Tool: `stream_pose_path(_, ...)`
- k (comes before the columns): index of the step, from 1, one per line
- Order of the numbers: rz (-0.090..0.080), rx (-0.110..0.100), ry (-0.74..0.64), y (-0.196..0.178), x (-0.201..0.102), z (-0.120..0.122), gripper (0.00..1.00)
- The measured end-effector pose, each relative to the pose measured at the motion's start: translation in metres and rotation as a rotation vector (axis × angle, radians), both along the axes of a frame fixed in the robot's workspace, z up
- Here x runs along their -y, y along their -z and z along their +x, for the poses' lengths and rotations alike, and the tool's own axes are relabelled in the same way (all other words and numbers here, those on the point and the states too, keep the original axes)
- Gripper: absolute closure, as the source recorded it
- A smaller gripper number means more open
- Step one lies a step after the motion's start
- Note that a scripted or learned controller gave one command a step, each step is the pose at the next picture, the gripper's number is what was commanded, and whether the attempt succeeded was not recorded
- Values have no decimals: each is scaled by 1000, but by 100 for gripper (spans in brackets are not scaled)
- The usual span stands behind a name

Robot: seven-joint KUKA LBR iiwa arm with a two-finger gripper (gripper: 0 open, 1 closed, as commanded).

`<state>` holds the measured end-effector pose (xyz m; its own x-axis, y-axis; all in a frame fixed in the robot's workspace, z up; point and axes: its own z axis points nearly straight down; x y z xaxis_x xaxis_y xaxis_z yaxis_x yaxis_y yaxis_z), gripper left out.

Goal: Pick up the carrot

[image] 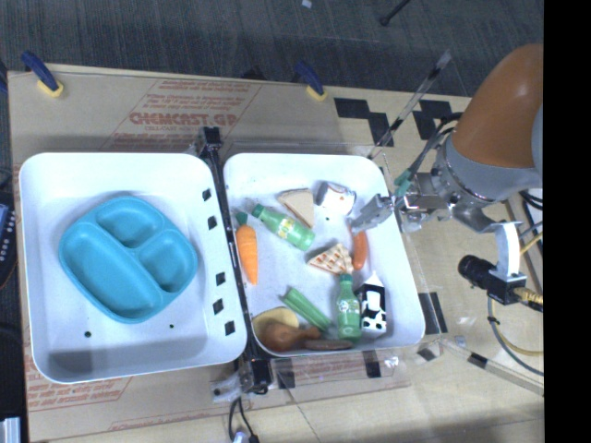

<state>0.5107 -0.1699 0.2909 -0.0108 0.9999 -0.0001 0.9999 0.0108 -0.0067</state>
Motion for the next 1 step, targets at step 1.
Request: stream_pose_path(1, 2, -1, -219, 14, -93, -11, 0)
